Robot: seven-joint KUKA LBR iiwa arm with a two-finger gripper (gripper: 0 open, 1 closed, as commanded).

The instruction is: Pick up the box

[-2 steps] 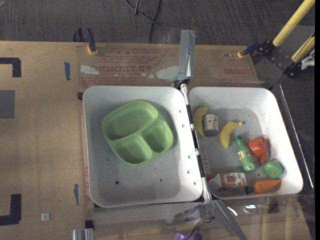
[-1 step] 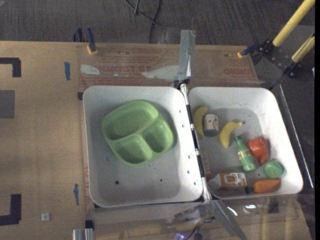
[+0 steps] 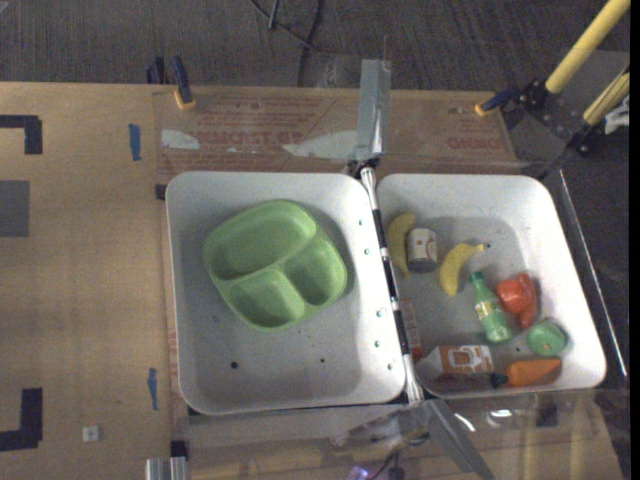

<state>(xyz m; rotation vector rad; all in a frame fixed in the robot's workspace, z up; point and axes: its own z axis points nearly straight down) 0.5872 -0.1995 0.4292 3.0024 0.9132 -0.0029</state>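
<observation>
camera view: two shallow white bins side by side – left bin (image 3: 190, 368), right bin (image 3: 560, 208).
left bin holds: light green plastic divided plate (image 3: 275, 264), three compartments, nothing on it.
target: small orange-and-white carton box (image 3: 460, 361), lying flat near the front edge of the right bin, close to the divider between bins.
box neighbours: orange toy carrot (image 3: 530, 371) just beside its right end, maybe touching – green plastic bottle (image 3: 489, 310) just behind.
other clutter: two yellow toy bananas (image 3: 400, 241) (image 3: 457, 266), small white-and-brown can (image 3: 422, 249) between them, red-orange toy pepper (image 3: 516, 294), small green round cup-like toy (image 3: 546, 339).
tool state: cannot tell how far open it is or whether it has hold of anything.
step in hand: judged as approach, box not yet lifted.
doing it well: come straight down over the box middle, close across its short side, stay clear of carrot and bin wall; front rim leaves little room.
hard to make out: box print blurred; box-carrot contact unclear; front bench edge has glare from clear sheeting.
</observation>
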